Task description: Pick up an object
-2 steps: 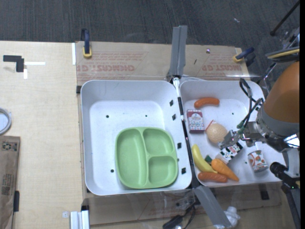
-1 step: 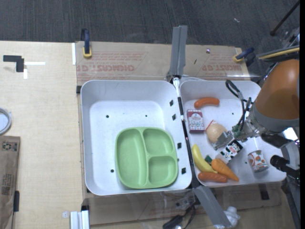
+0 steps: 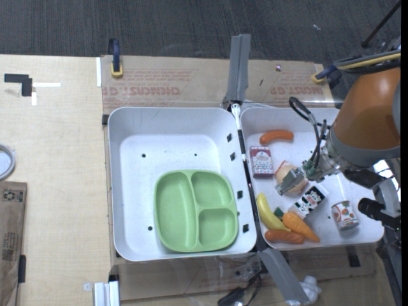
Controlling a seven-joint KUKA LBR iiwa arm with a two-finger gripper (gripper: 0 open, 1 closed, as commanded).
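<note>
Over the right bin [image 3: 366,231], the hand [image 3: 294,180] hangs above a boxy item; its opening, I cannot tell. Nearby lie a smooth banana [image 3: 268,212] and carrot [image 3: 301,226].

You are looking at a robotics lab or test cell, not a home. A plywood bench [image 3: 51,145] carries two white bins [image 3: 118,171] mounted side by side over taped cardboard [image 3: 172,81], held by a clamp [image 3: 115,59] at the far edge. Dark carpet [image 3: 159,11] lies beyond; cables [image 3: 242,292] trail at the near edge.
</note>
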